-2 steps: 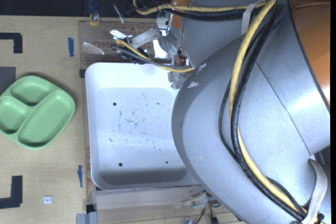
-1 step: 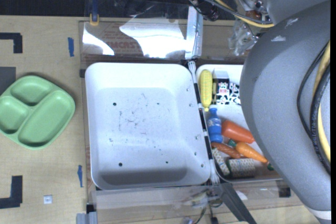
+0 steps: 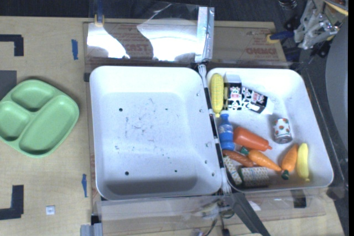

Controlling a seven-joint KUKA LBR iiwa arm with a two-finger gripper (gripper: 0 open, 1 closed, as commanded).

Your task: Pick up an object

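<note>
Plainly, nothing is picked yet. Your gripper [image 3: 316, 30] sits up at the 2 o'clock corner, off the counter's bins, and whether it is released or clenched you cannot tell. All candidates lie in the right bin [image 3: 310, 98]: corn cob [image 3: 217, 92] at 11 o'clock, small can [image 3: 282, 130] near centre, banana [image 3: 303, 161] and carrot [image 3: 251, 139] toward 5 o'clock. Approach, descent, grasp and lift all remain.

I'm seeing the gripper [image 3: 319, 30] blurring into cables at the top right, fingers unreadable. The frame edge is cropping the arm [image 3: 338, 85]. The small can's [image 3: 282, 130] print is staying too small to read.
</note>
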